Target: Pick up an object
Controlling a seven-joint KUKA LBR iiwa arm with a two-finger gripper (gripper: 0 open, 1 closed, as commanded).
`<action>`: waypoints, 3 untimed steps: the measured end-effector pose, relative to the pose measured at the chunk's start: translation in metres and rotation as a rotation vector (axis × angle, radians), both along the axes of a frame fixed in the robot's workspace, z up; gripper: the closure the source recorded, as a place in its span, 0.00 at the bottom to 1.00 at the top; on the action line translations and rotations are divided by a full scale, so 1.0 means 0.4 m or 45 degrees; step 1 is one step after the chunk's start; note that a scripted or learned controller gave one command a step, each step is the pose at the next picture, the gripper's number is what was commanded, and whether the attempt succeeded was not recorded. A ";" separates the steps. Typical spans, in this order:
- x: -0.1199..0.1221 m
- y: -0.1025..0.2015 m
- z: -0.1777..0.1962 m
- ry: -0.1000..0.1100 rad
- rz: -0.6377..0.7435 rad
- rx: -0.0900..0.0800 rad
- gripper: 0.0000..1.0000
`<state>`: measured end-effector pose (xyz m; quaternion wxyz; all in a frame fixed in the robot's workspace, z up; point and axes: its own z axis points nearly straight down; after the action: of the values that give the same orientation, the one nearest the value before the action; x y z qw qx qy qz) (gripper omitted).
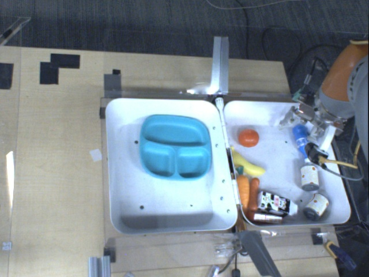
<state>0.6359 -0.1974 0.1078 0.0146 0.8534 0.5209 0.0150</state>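
My gripper (309,128) hangs low over the upper right part of the right bin (271,111), below the grey wrist and its orange band (340,68). A small blue object (300,137) lies right under or against it; whether it is gripped I cannot tell. A red-orange ball (248,137) sits to the left of the gripper. A yellow banana (248,165) lies by the bin's left wall, with two carrots (244,191) below it.
A black and white box (273,202) lies at the right bin's front edge. Two small grey-white cylinders (309,178) (316,205) rest near its right wall. The left bin (124,172) holds a blue divided tray (174,146). A metal post (221,62) stands behind the divider.
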 end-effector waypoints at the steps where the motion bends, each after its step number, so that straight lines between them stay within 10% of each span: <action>1: 0.006 -0.002 0.000 0.004 -0.014 -0.001 0.00; 2: -0.009 0.000 0.001 -0.014 -0.062 -0.004 0.00; 3: -0.009 0.000 0.033 -0.009 -0.055 -0.006 1.00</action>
<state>0.6324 -0.1973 0.1208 0.0187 0.8644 0.5023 0.0164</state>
